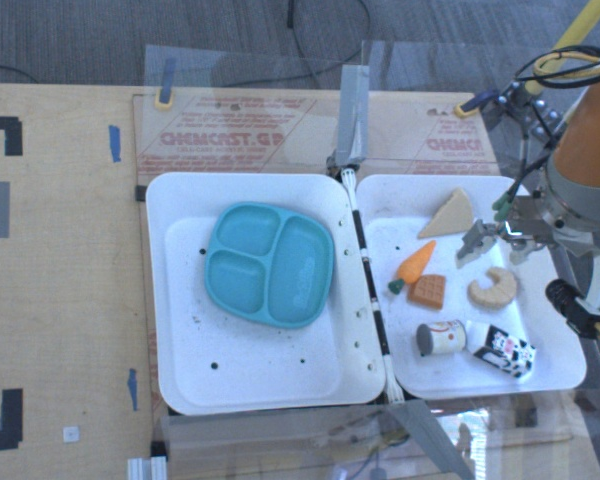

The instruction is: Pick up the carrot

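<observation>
We read this as the approach step: the carrot (pixel 416 264) has not been grasped and lies flat in the right bin (pixel 570 368), close to the bin's left wall, orange tip pointing far-right and green stub near-left. The waffle square (pixel 428 291) sits just beside it on the near side, touching or nearly so; we cannot tell which.

The gripper (pixel 492 238) hovers to the right of the carrot, apart from it, above the space between the tan wedge (pixel 448 214) and the croissant (pixel 493 287). Its two grey fingers look spread open, nothing between them. We judge it holds nothing.

Arm pose: the arm comes in from the right edge, orange band (pixel 588 138) high up, wrist angled down and left toward the bin, cables looping on the far side of it.

Next move, as we judge it: shift left over the carrot's middle, turn the fingers to straddle its narrow width, then descend and close. Risk is the waffle square crowding one side, so a finger may land on it or push the carrot against the bin wall.

Other items: a small can (pixel 440 338) and a black-and-white cow toy (pixel 504 349) lie in the near part of the right bin. The left bin (pixel 170 298) carries a teal divided plate (pixel 270 264).
</observation>
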{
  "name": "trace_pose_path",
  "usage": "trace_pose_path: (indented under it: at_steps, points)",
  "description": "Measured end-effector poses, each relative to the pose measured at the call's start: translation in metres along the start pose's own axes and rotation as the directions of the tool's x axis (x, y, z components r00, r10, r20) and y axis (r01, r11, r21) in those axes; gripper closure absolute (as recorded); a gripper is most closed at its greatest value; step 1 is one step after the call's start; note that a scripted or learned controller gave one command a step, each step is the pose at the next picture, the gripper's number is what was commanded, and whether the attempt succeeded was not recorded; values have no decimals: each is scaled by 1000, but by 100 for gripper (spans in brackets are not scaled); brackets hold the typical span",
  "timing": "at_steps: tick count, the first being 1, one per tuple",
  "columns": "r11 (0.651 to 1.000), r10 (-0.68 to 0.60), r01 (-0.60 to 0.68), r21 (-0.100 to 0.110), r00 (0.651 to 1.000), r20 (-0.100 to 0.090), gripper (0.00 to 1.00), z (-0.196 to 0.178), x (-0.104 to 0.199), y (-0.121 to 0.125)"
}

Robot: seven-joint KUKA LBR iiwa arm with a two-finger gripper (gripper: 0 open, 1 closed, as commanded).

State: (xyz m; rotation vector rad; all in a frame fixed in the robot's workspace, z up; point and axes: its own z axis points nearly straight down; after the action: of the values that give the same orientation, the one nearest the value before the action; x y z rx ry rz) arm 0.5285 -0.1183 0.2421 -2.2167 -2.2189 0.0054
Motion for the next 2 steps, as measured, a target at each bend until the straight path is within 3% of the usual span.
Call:
trace_pose_path:
  at_steps: [1,2]
  points:
    - [1000,-2,2,-2,1000,1,0,119,19,26]
    - [997,-69,69,-21,998,4,0,150,23,69]
